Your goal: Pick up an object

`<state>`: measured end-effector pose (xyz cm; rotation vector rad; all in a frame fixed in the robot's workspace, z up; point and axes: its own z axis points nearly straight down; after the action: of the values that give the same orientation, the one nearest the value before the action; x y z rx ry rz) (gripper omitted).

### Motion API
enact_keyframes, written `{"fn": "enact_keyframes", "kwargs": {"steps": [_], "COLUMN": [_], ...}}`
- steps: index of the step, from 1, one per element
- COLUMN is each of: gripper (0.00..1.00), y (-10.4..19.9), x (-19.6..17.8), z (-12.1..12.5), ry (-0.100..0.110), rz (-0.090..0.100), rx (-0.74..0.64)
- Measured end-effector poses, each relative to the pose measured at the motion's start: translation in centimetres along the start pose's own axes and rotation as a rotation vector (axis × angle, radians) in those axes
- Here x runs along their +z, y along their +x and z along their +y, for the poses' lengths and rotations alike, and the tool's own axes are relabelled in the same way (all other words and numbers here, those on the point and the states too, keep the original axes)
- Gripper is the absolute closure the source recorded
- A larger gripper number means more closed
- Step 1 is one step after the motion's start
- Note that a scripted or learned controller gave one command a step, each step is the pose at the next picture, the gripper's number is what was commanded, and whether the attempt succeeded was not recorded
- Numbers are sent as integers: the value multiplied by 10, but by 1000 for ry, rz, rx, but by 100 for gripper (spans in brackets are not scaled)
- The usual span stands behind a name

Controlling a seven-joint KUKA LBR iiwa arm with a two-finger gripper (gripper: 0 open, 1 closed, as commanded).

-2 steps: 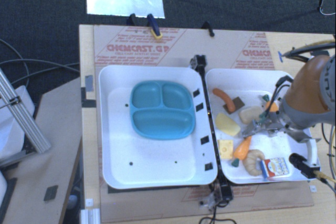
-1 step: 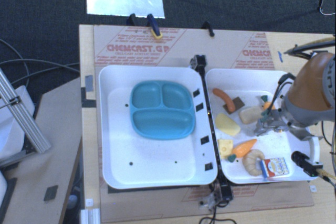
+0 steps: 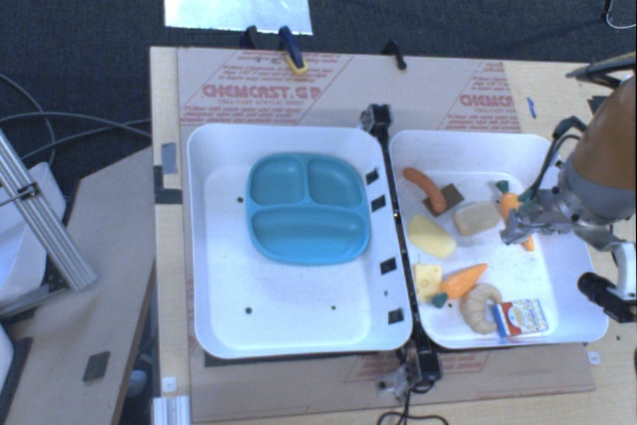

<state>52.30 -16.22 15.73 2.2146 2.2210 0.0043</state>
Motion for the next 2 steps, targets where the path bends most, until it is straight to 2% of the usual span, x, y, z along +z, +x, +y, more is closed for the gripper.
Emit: {"fn": "enact_keyframes", "kwargs": {"steps": [1, 2], "gripper": [100, 100], "y": [7, 7], "x": [-61, -67], "z": [2, 3], "ry": [-3, 3], "rz": [0, 1], "rx": [-2, -1]}}
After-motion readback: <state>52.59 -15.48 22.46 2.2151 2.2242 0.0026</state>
